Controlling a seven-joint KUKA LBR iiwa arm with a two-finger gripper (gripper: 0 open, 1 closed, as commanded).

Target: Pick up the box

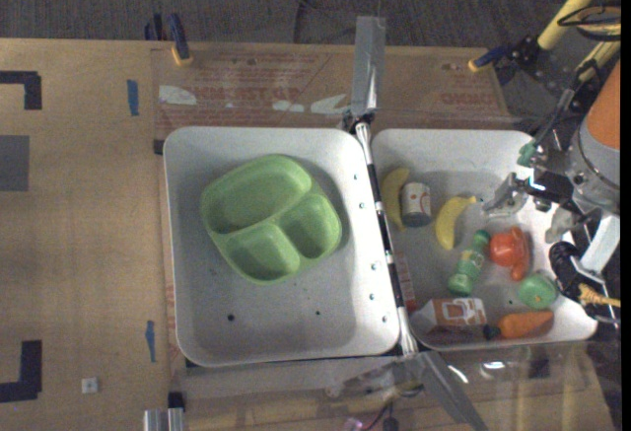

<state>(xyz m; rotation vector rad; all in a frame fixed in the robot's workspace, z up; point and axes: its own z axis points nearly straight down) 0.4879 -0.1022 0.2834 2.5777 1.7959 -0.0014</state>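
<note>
My claw (513,194) hangs over the right bin (434,145), near its far right side, and I cannot tell how it is set from this slant. It carries nothing that I can see. The box (455,313) lies flat at the bin's near edge, well apart from me, with a carrot (525,323) just beside it on the right and a green bottle (467,267) just above it.

The risks, as I judge them: the box sits close against the bin wall, so coming down there I could strike the rim or find no room for one side of my grip. The bottle and carrot crowd it, and I might pinch one of them instead, or knock the box aside. Lying flat, it may be too broad to span.

The left bin (187,321) holds a green tray (271,218).
</note>
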